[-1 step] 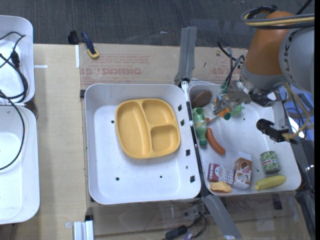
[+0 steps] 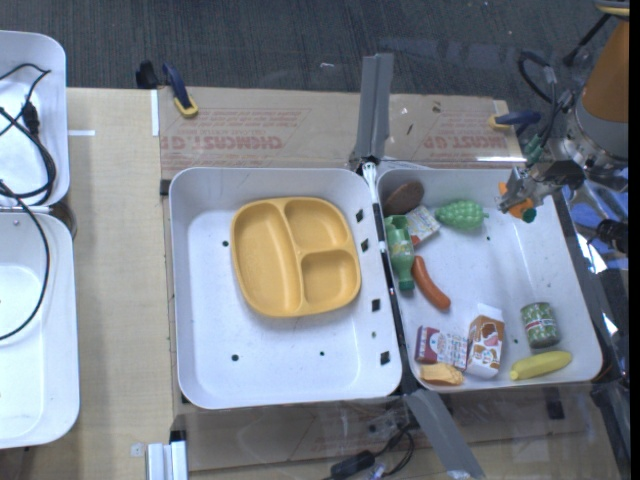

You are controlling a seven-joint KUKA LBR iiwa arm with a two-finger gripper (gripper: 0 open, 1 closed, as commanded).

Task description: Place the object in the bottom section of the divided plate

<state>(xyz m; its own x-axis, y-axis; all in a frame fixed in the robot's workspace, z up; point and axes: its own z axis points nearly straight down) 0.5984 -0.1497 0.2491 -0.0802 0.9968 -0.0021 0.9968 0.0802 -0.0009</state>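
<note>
Currently the gripper (image 2: pixel 522 200) hangs over the top right corner of the right bin (image 2: pixel 580 268), with something small and orange at its tip; jaw state can't be told at this size, nor whether that orange bit is a gripped object. The target, the yellow divided plate (image 2: pixel 296 255), sits alone in the left bin (image 2: pixel 200 348), all sections bare, so nothing is placed yet. Candidates lie loose in the right bin: green grape bunch (image 2: pixel 461 214) nearest the gripper, sausage (image 2: pixel 431 281), green bottle (image 2: pixel 400 254), green can (image 2: pixel 539 324), banana (image 2: pixel 540 365), two small cartons (image 2: pixel 468 346). Which one is the object is unclear. The arm likely stands off at the corner so the bin contents stay visible to the camera.
</note>
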